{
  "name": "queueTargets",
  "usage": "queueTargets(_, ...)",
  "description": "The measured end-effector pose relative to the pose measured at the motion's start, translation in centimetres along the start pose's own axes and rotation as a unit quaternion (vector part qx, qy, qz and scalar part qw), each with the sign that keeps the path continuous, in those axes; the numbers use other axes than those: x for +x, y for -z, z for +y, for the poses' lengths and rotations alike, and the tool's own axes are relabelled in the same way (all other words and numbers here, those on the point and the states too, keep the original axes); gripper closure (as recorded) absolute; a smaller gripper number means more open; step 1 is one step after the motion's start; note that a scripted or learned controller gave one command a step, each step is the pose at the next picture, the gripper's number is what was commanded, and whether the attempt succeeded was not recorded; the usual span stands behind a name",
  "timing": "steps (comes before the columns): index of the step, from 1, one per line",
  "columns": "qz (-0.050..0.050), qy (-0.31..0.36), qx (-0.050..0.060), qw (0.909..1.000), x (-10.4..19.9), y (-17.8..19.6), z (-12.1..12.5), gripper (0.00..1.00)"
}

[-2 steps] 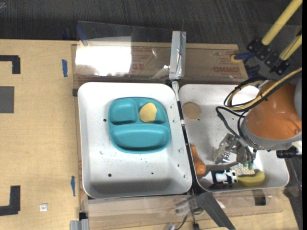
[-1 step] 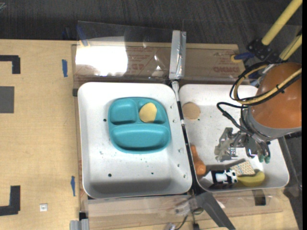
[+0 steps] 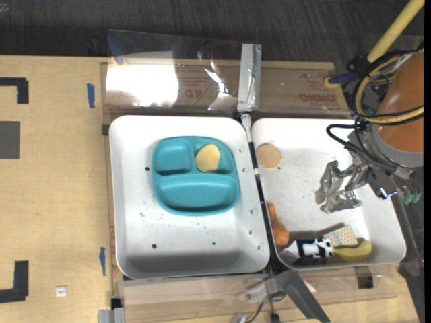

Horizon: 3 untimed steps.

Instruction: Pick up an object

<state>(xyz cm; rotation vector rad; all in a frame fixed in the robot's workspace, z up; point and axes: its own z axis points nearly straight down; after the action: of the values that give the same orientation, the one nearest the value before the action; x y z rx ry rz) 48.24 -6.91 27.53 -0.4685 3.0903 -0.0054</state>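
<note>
Banana point(image 3: 355, 251) below end effector point(image 3: 339, 191)

Two white bins point(image 3: 128, 200) are counted on the tabletop. In the left bin, one teal divided plate point(image 3: 195, 177) and one yellow ball point(image 3: 208, 157) are seen. In the right bin, one tan disc point(image 3: 269, 156), one carrot point(image 3: 277, 229), one banana point(image 3: 355, 251) and one black-and-white toy point(image 3: 314, 248) are found.
</note>
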Motion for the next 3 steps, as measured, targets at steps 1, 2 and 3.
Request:
queueTargets(1, 0.003, 0.128, -0.003, 0.9918, -0.5, 1.1, -0.7, 1.00)
queueTargets(2, 0.002, 0.356, -0.004, 0.9344, -1.1, 3.6, -2.6, 1.00)
queueTargets(3, 0.005, 0.475, -0.009, 0.8797, 0.8, -8.6, -0.8, 1.00)
